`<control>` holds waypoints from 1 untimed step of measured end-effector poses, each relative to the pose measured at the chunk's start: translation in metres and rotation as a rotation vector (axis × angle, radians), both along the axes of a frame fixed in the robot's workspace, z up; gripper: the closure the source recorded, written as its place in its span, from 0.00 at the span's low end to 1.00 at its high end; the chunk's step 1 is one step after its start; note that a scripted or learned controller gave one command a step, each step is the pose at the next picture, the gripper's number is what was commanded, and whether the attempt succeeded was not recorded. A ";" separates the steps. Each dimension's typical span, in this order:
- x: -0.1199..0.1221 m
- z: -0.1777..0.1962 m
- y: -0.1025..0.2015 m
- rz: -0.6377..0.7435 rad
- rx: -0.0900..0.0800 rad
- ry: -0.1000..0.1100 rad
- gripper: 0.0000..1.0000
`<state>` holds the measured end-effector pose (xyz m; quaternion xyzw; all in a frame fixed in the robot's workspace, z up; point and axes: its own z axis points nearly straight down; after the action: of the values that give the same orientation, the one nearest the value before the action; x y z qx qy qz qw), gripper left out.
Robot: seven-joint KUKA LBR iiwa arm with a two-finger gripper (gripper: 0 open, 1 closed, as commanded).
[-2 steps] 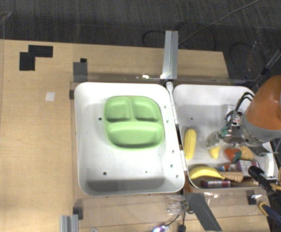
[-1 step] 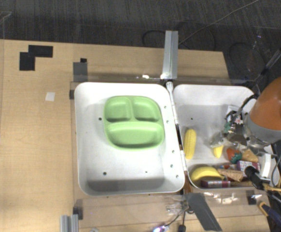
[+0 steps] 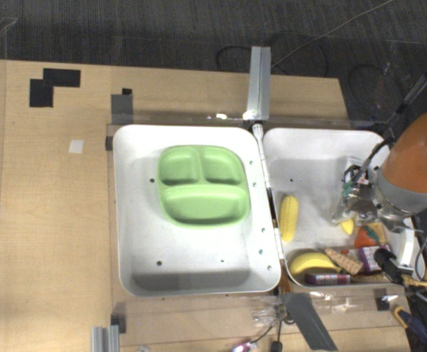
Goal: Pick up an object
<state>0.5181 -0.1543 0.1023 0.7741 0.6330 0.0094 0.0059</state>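
In the right-hand bin point(image 3: 309, 149), you see the arm point(image 3: 417, 160), grey with its orange band, reaching in from the right edge, its gripper point(image 3: 353, 210) low over the bin's right side. Just below the gripper sits a small yellow-orange piece point(image 3: 347, 226), touching or nearly touching the tool; whether it is held you cannot tell, and the state of the pincer cannot be made out from this slant.

Look left of the gripper: a yellow corn cob point(image 3: 289, 218) lies lengthwise near the bin's left wall, pale and ribbed, apart from the tool. Along the bin's near wall a yellow banana point(image 3: 307, 262) curves, with a dark purple marker-like object point(image 3: 327, 277) lying against it. Beside these a tan, patterned wafer-like bar point(image 3: 343, 261) rests at a slant, and to its right a cluster of red, orange and dark items point(image 3: 373, 249) crowds the near right corner, too jumbled to separate. No label or writing can be read on any of them.

In the left-hand bin point(image 3: 136, 218) you find one thing, a light green divided plate point(image 3: 202, 185) with two small compartments at the far side and one long compartment at the near side, lying flat near the bin's middle. A metal post point(image 3: 259, 83) stands upright at the far end of the seam between the bins, on the wooden bench point(image 3: 45, 218).
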 end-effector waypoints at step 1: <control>0.027 0.118 0.017 0.095 -0.005 0.016 1.00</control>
<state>0.5454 -0.1377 0.2208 0.7432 0.6691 0.0017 0.0023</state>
